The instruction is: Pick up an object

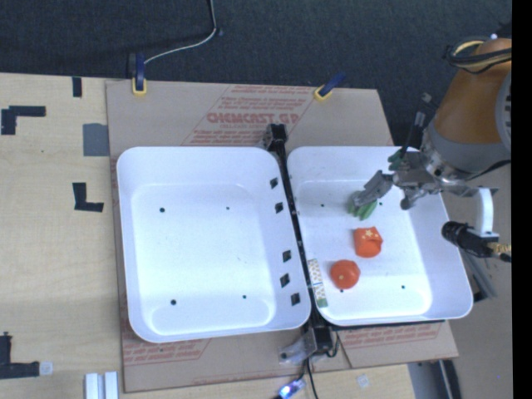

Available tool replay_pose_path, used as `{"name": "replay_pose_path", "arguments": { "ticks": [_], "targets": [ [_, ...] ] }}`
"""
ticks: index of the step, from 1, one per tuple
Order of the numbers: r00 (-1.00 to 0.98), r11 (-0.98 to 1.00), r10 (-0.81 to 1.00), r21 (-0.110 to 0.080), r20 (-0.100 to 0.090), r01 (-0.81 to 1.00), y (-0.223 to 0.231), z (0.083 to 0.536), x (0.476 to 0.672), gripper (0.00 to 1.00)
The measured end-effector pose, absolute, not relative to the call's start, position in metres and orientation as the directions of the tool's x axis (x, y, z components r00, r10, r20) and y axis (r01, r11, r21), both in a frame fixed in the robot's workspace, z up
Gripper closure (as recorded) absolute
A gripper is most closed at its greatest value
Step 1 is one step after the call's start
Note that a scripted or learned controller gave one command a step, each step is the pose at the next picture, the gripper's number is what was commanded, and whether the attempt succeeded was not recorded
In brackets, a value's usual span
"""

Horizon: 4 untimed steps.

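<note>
Gripper: you see the grey two-finger gripper [366, 199] low over the right shallow white bin [416, 306]; whether its fingers are spread or pressed together you cannot tell.
Green piece: a small green object [366, 212] sits right at the fingertips, partly hidden by them.
Neighbours: an orange-red blocky object [367, 241] lies just below it, a round red-orange ball [345, 273] further down.
Left shallow white bin [199, 239]: beside the first, their walls touching.
Obstruction: only the gripper itself covers your target.

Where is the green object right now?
In the camera view, the green object lies in the right bin, toward its upper middle, right at the gripper tip and just above the orange block.
</note>
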<state>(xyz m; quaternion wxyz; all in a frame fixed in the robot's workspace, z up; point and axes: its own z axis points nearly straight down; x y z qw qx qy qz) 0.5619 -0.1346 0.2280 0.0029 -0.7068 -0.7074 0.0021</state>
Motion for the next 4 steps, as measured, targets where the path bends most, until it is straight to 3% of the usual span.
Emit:
{"name": "replay_pose_path", "arguments": {
  "ticks": [1,2,3,4],
  "targets": [
    [0.003,-0.003,1.000,-0.007,0.000,1.000,-0.139,0.077,0.529,0.00],
    [0.001,-0.001,1.000,-0.007,0.002,1.000,-0.139,0.090,0.531,1.00],
    [-0.010,0.010,1.000,0.003,0.001,1.000,-0.047,0.187,0.562,1.00],
    [-0.008,0.008,1.000,0.001,0.002,1.000,0.009,0.259,0.567,1.00]
  ]
}}
